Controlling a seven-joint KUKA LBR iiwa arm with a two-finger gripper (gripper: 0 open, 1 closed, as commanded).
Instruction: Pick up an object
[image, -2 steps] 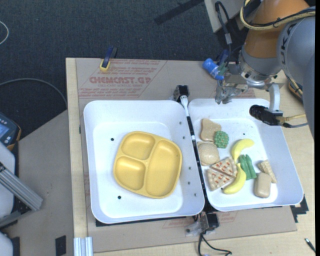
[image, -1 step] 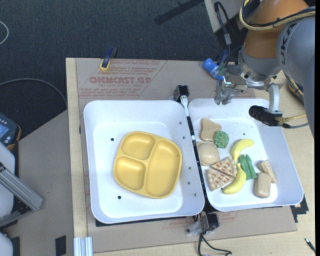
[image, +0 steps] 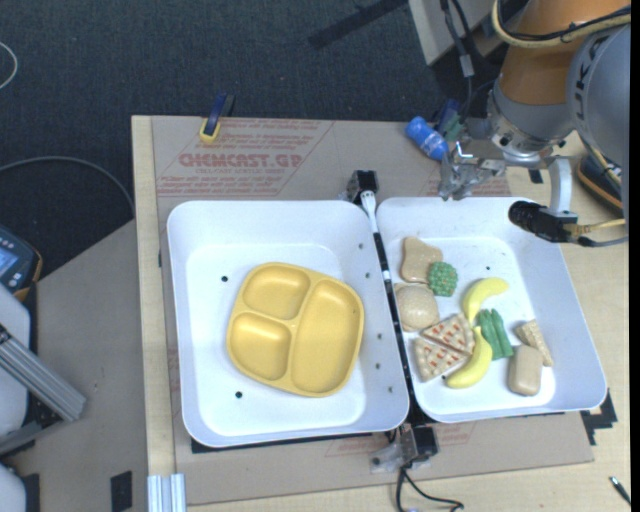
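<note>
1. Far to the gripper's lower left, a yellow divided plate (image: 295, 328) lies alone in the left bin (image: 190, 300) — open floor all around it, an easy reach.
2. Below the gripper, toy food crowds the right bin (image: 570, 300): broccoli (image: 443, 277), two bananas (image: 484, 296), a sandwich wedge (image: 445, 345). Touching pieces could likely be nudged or pinched together.
3. The gripper (image: 458, 182) hangs above the right bin's far rim — whether its fingers are spread cannot be told; a straight descent risks striking that rim.
</note>
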